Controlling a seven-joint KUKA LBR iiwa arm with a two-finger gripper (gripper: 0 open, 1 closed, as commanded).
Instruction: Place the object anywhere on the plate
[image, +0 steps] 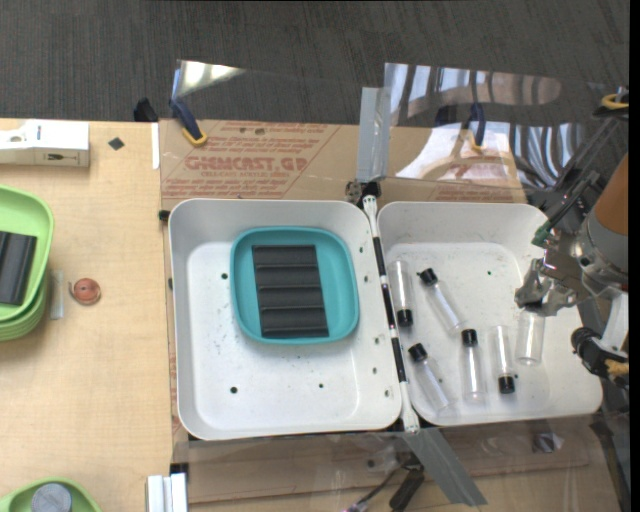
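The tan wooden bench (90, 400) is seen from above, and two shallow white plastic bins are set side by side on it. In the left white bin (200, 390) a teal square plate with rounded corners (247, 310) is laid, slightly toward the far side, and a black ribbed insert (290, 291) is seated in its middle. The right white bin (470, 400) is scattered with clear plastic tubes with black caps: one tube (400, 295) lies along the left wall, another (441, 297) is angled near the middle, a third (429, 372) rests toward the near left corner, and two more (469, 364) (501, 362) lie side by side near the front, all apart from the plate.

The grey arm (608, 235) is reached in from the right edge and is bent down over the right bin's right side. Its two-finger gripper (533, 300) is held low above the bin floor, close to the right wall. A further clear tube (529, 340) is seen upright-looking just under the gripper; whether it is pinched between the fingers, and how wide they are parted, cannot be told.

At the left edge of the bench a stack of green trays (30, 235) is found, with a small round orange-brown disc (87, 291) beside it.
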